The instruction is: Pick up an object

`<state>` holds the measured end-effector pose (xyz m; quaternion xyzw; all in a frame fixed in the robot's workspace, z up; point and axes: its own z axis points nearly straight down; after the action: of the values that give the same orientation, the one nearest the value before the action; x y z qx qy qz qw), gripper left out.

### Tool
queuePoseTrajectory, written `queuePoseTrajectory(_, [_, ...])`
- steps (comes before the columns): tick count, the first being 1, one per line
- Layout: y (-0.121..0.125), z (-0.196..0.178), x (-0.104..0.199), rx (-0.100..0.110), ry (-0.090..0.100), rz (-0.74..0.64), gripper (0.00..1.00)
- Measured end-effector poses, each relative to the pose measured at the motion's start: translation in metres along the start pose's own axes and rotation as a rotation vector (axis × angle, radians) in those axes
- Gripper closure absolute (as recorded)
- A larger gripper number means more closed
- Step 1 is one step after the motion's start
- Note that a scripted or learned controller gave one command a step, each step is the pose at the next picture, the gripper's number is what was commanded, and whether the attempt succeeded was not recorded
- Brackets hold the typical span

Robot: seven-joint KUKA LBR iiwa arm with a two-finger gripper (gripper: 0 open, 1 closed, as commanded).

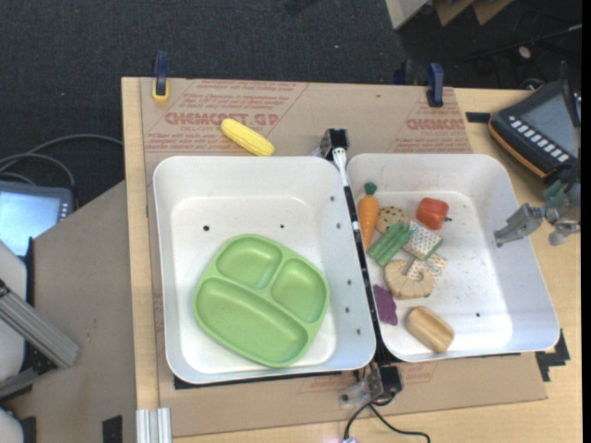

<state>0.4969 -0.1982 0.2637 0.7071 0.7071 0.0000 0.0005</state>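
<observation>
The right bin (517,312) holds a cluster of toy food along its left side: an orange carrot (368,215), a red pepper (431,212), a green pod (391,243), a round tan cookie (409,281), a purple piece (384,305) and a brown bread roll (429,329). My gripper (537,228) hangs over the right rim of this bin, well to the right of the food. It is open with nothing between its fingers.
The left bin (185,192) holds a green divided plate (261,298). A yellow corn cob (247,137) lies on the cardboard behind the left bin. A dark device (540,132) sits at the right edge. Clamps (434,83) hold the board's far side.
</observation>
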Motion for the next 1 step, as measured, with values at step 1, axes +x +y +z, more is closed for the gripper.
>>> queuePoseTrajectory(1, [0.1136, 0.1817, -0.0198, -0.004, 0.011, -0.006, 0.00])
